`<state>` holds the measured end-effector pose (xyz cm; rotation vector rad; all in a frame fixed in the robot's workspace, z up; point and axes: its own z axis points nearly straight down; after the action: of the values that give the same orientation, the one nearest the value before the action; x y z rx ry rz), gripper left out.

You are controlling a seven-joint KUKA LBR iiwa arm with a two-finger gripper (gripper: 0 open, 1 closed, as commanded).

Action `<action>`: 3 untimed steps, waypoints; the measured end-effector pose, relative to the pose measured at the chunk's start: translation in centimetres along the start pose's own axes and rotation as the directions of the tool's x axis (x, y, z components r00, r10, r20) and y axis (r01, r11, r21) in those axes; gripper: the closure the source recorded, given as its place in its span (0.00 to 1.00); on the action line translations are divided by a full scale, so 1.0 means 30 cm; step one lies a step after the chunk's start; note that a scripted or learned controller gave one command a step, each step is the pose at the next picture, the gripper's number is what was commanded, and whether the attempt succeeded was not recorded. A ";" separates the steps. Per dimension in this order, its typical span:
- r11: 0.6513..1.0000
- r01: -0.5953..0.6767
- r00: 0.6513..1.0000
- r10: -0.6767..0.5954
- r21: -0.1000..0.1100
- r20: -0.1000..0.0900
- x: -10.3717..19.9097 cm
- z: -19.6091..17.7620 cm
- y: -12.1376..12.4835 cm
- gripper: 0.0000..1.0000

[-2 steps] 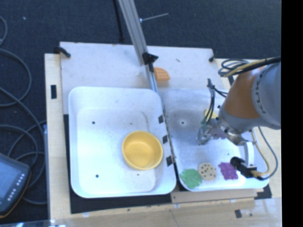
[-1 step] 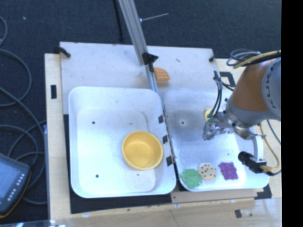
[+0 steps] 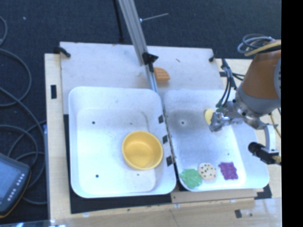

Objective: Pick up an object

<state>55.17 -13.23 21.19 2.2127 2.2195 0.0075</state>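
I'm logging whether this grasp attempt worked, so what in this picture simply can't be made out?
- Gripper fingers: too small and blurred in the camera view to read their state.
- Yellow object: partly hidden behind the gripper; contact unclear.
- Orange object behind the bins: partly covered by the metal pole.
- Cookie: pattern too small to read.

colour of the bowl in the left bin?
Yellow. The bowl shows plainly in the camera view, sitting toward the left bin's right side.
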 end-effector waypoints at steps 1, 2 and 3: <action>1.000 0.005 1.000 -0.005 0.005 -0.003 0.181 -0.004 0.017 1.00; 1.000 0.005 1.000 -0.005 0.005 -0.004 0.327 -0.029 0.015 1.00; 1.000 0.007 1.000 -0.007 0.005 -0.004 0.523 -0.076 0.002 1.00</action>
<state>55.16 2.48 23.45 2.2101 2.2315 0.0068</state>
